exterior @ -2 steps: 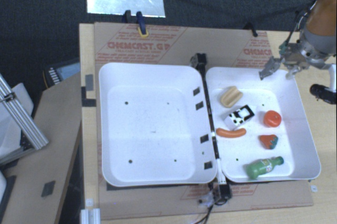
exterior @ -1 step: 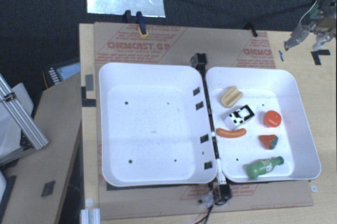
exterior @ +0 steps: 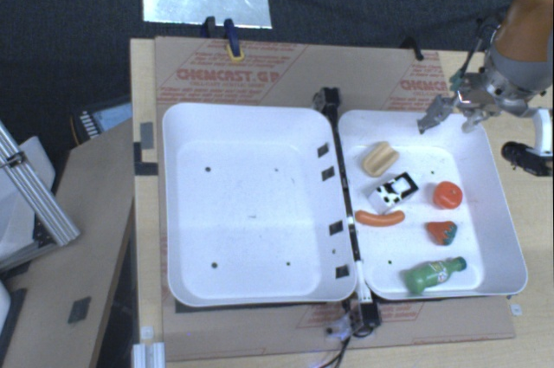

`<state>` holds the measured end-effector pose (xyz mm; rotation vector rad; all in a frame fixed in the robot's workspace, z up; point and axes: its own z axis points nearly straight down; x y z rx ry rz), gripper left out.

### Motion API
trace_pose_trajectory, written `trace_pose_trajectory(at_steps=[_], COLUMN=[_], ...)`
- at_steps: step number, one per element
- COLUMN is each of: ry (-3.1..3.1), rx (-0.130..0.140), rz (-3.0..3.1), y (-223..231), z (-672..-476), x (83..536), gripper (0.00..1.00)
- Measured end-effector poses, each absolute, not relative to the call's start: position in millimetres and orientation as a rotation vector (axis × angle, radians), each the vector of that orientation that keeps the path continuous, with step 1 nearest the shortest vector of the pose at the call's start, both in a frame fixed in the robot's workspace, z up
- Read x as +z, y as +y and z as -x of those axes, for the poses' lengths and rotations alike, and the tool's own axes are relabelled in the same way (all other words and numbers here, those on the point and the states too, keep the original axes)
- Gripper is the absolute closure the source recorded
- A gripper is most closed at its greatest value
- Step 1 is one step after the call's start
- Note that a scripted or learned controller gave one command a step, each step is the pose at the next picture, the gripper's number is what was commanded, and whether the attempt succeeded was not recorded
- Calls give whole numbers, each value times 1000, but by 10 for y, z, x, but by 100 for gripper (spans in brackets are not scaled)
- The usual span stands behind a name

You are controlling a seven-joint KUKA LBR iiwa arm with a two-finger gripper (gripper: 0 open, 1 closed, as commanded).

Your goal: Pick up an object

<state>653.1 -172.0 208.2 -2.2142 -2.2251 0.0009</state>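
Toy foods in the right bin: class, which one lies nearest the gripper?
The tan bread roll. It lies at the top of the right bin, closest to the gripper hanging over that bin's far edge; the green bottle lies farthest.

In the right bin (exterior: 485,184) lie a tan bread roll (exterior: 379,157), a black-and-white carton (exterior: 394,191), an orange tomato (exterior: 447,195), a sausage (exterior: 379,218) lying flat, a strawberry (exterior: 441,231), and a green bottle (exterior: 434,274) on its side.

Open room over right bin's (exterior: 498,210) far end, toys (exterior: 396,190) clustered below.
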Motion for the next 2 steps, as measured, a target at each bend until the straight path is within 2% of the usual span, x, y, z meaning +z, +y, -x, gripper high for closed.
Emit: trace_pose_trajectory(at_steps=[1,2], ry=[-2227,-2227], rx=[-4,1], rz=[2225,2211], y=[-2076,-1585], z=[-6488,-6513], x=[2996,2161], gripper=[0,0])
